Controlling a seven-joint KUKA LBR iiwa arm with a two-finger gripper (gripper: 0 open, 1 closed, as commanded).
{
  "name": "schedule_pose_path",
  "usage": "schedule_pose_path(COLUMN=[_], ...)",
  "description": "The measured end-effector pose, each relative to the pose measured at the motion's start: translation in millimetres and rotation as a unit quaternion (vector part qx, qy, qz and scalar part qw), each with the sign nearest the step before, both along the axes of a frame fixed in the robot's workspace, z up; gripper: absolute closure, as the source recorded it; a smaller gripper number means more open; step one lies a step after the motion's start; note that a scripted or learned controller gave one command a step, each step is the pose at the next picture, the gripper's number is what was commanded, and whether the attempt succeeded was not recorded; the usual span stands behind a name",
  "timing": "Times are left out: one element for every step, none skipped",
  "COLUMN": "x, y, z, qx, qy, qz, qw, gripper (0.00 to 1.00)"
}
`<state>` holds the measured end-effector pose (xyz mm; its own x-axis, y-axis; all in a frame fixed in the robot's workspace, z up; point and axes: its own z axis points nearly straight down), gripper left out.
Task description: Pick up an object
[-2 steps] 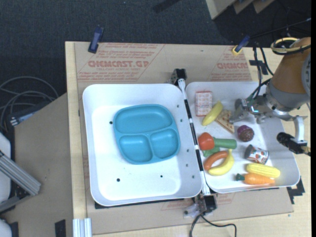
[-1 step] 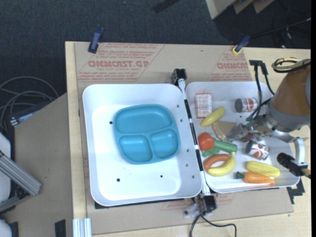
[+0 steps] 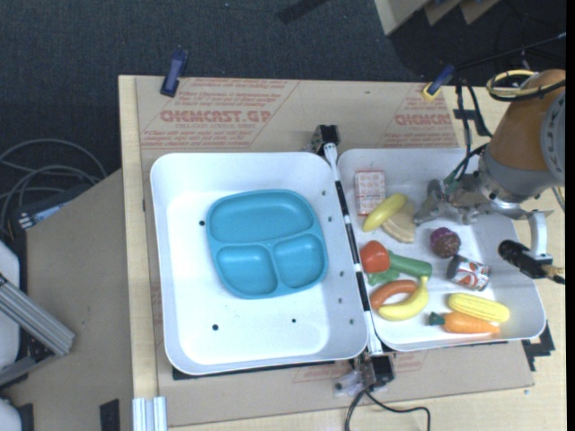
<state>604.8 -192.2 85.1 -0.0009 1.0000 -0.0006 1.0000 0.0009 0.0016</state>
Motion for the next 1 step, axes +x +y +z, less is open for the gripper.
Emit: schedule_pose_path(x=[-43.9], y=[41.7], z=[-0.7], qx=[0.0007], qy=[0.001], qz=[0.000], qw=[1.0000], gripper=[0.00])
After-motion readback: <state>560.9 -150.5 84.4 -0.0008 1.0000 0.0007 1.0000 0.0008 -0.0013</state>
